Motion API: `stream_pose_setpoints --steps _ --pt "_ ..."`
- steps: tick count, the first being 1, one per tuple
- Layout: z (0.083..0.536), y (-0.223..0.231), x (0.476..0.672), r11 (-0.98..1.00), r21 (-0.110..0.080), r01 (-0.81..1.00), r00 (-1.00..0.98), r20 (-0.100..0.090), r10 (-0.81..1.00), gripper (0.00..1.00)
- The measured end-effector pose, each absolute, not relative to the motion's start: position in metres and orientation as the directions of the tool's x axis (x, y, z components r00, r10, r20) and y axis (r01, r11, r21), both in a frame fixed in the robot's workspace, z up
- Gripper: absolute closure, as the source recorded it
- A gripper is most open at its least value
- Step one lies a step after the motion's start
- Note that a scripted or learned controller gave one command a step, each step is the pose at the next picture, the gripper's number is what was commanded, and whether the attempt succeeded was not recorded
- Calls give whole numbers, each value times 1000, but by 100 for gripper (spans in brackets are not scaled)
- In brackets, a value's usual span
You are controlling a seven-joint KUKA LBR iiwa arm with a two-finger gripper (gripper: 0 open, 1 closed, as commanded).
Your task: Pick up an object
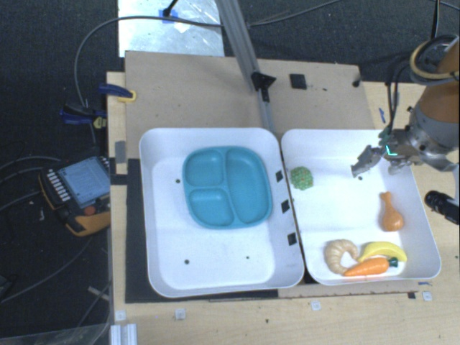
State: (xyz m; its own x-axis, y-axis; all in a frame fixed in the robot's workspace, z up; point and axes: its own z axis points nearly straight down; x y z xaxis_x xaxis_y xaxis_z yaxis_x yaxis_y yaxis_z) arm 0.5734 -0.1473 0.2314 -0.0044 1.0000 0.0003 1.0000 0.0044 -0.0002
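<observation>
Two white bins side by side on the desk: left bin with one blue divided plate; right bin with five items, namely one green broccoli, one drumstick, one croissant, one banana, one carrot. One hand over right bin's upper part, nothing seen between fingers, spread impossible to tell.

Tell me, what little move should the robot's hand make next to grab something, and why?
Probably a short move toward the near edge and down over the orange drumstick-shaped toy. The hand hovers above bare floor in the right bin with nothing under it, and that toy lies closest, apart from the cluster in the near corner, so it looks easiest to reach.
</observation>
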Motion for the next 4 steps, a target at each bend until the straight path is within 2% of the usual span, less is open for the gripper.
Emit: stream_pose_setpoints --steps 1,2,3,4 --pt "232 -147 574 5 2 1000 -5 0 1000 0" --pt "180 -152 583 2 -1 1000 -2 -1 1000 0" --pt "118 -153 580 1 -2 1000 -1 0 1000 0" --pt "85 -153 582 0 4 1000 0 -1 1000 0"
